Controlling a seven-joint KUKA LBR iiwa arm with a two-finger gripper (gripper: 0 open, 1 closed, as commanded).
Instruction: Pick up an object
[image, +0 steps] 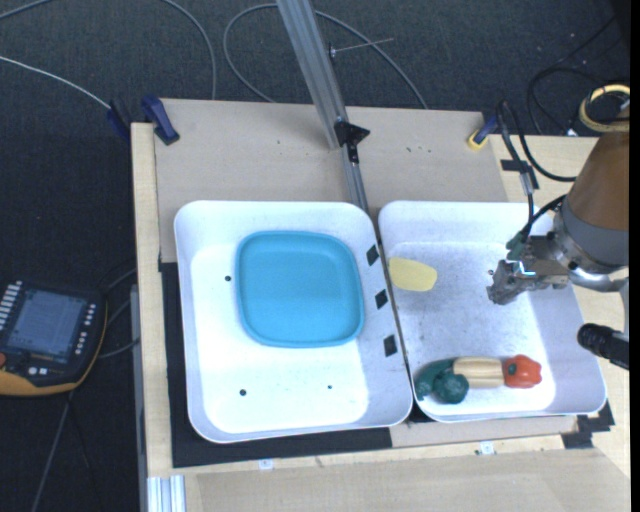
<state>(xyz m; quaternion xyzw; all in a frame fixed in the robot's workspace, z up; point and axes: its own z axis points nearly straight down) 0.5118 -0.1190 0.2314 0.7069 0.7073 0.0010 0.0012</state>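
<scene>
In the right bin (440, 235) a pale yellow piece (412, 275) lies near the left wall. Along the bin's front wall sit a dark green object (442, 384), a tan wooden cylinder (478, 372) and a red object (521, 372) in a row. My gripper (503, 287) hangs over the right half of this bin, right of the yellow piece and above the row of objects. Nothing shows between its fingers.
The left bin (210, 330) holds a light blue square plate (300, 288). A metal pole (318, 70) slants in from the top and ends between the bins. Blue and yellow clamps sit at the bench's back corners. Cables lie on the dark floor.
</scene>
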